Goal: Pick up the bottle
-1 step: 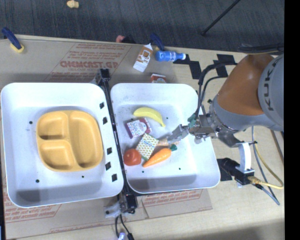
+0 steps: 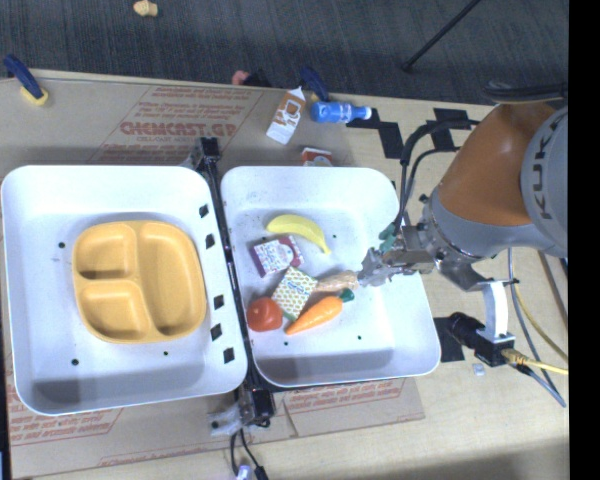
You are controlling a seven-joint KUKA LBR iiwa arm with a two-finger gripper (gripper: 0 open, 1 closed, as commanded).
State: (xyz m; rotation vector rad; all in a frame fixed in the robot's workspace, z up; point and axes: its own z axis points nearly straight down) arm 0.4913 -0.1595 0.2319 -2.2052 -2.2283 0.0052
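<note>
A small tan bottle (image 2: pixel 332 284) with a green cap lies on its side in the right bin (image 2: pixel 380 193), between the carrot and the checkered box. My gripper (image 2: pixel 368 271) is low inside that bin, at the bottle's right end and touching or nearly touching it. The view is too coarse to show whether the bottle sits inside the gripper. A blue bottle (image 2: pixel 335 113) lies outside the bins on the bench, behind the right bin.
The right bin also holds a banana (image 2: pixel 298 232), a red and white packet (image 2: pixel 275 256), a checkered box (image 2: pixel 294 293), a tomato (image 2: pixel 264 315) and a carrot (image 2: pixel 315 315). A yellow divided plate (image 2: pixel 140 280) sits in the left bin (image 2: pixel 30 198). Small cartons (image 2: pixel 285 116) lie on the bench.
</note>
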